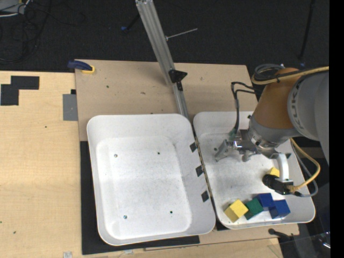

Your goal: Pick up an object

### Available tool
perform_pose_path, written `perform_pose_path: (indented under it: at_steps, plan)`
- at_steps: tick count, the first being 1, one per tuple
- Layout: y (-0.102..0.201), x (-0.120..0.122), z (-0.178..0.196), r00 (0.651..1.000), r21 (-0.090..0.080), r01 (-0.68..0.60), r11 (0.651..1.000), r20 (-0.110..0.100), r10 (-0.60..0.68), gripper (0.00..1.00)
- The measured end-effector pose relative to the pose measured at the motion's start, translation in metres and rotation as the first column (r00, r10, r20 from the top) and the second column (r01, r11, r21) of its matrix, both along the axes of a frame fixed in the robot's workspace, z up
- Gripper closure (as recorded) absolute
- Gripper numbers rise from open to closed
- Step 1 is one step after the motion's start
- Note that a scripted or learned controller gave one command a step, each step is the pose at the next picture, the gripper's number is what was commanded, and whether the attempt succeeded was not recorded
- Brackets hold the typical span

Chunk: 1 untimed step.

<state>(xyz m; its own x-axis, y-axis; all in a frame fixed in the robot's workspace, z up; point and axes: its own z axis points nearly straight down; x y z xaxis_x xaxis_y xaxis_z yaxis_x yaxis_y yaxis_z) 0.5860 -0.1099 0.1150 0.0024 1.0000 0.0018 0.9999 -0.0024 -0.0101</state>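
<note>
Bench (134, 90) of pale wood carries two white bins side by side, with a slanted metal rail (159, 47) rising behind them. Left bin (107, 128) is the larger; right bin (207, 125) holds the blocks and has the arm (285, 112) over it. The gripper (231, 147) hangs in the middle of the right bin, above bare floor and well apart from the blocks; whether it is open or closed cannot be told from this slant, and nothing is seen held in it.

The blocks sit clustered in the near right corner of that bin: a blue block (273, 205), a green block (253, 208) just beside it, and a yellow block (235, 210) at the left end of the row. A smaller yellow piece (274, 172) lies apart, near the arm's cabling.

They look like small hard toy blocks with flat faces and bright, smooth surfaces, so probably light, stiff and not fragile, perhaps a little slippery. The yellow block seems the easiest pick, since its left side is free; a grasp across two opposite flat faces would suit. The blue and green ones crowd each other and the bin wall.
</note>
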Motion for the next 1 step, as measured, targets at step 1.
perform_pose_path:
  at_steps: [1]
  plan:
    - [0.0008, 0.0008, -0.0232, 1.0, -0.001, 0.002, 1.0, 0.009, -0.001, 0.0]
